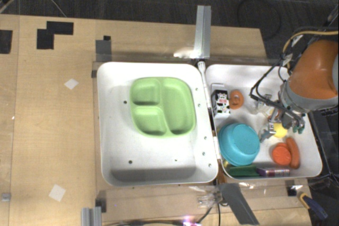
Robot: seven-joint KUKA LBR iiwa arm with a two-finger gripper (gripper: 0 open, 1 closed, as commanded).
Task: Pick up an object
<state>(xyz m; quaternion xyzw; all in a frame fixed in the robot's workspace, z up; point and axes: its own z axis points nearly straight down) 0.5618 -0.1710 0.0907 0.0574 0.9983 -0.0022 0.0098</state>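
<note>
The right bin (312, 166) holds several small things. A blue bowl (239, 143) sits near its left wall. To the bowl's right are an orange round piece (281, 154) and an orange carrot-like piece (294, 150). A small black and white figure (221, 102) and a small orange ring (235, 99) lie at the bin's back left. My gripper (279, 121) hangs low over the middle of the right bin, just above a small yellow object (275, 130). The arm's orange band (317, 78) is above it.
The left bin (114, 129) holds a green divided plate (161, 106). A green and purple marker-like stick (259, 171) lies along the right bin's front wall. A metal post (203, 34) stands behind the bins. Cables (265, 87) loop beside the wrist.
</note>
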